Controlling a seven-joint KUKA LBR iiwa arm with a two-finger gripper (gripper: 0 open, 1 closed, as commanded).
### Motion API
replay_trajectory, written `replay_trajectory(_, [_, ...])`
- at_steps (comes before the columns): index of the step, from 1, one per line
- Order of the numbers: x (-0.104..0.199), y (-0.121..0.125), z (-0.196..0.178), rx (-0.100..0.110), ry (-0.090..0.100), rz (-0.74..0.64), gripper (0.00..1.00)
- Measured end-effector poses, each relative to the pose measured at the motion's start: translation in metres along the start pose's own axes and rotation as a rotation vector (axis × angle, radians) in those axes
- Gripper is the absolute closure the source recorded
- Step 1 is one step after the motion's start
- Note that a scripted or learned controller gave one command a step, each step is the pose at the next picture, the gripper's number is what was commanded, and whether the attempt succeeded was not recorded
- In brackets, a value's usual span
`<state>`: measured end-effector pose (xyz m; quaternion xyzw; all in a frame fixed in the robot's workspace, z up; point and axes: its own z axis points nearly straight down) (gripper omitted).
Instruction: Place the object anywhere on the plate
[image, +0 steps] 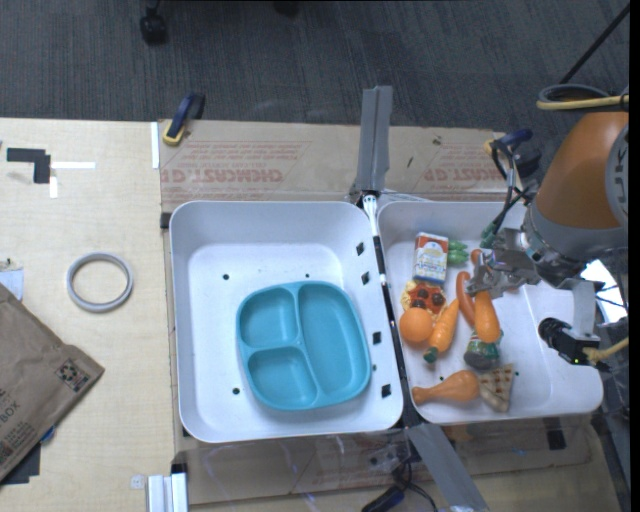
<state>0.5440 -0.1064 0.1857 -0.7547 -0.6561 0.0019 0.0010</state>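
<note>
- The gripper (487, 285) sits low over the right bin (560, 395), and its fingers blur into the toy food beneath them, so I cannot tell how far apart they stand or whether anything is caught between them.
- The arm (585, 185), grey with an orange band, runs off the right edge, and its bulk covers the bin's far right corner.
- Just under the gripper lies an orange carrot (486, 320), its top end lost beneath the metal; a thin red piece (462, 292) beside it is too small to name.
- A second carrot (444, 328) leans against an orange ball (416, 326); above them lies a small carton (430, 256) and a dark-red berry-like cluster (425, 297), hard to make out.
- Nearer the front lie a drumstick (447, 389) and a pizza slice (497, 386), touching each other.
- The plate (302, 345) is teal, rounded, with three compartments, lying flat in the left bin (200, 300), well apart from the gripper.
- On the surface (80, 200) left of the bins rest a tape ring (100, 281) and a brown cardboard box (35, 385), cut off at the edge.
</note>
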Motion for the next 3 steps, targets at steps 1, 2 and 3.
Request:
replay_trajectory(1, [0.108,-0.002,-0.007,0.001,0.000,0.098,1.00])
replay_trajectory(2, [0.189,-0.019,-0.003,0.003,-0.002,-0.235,1.00])
replay_trajectory(3, [0.189,-0.019,-0.003,0.002,-0.002,-0.235,0.00])
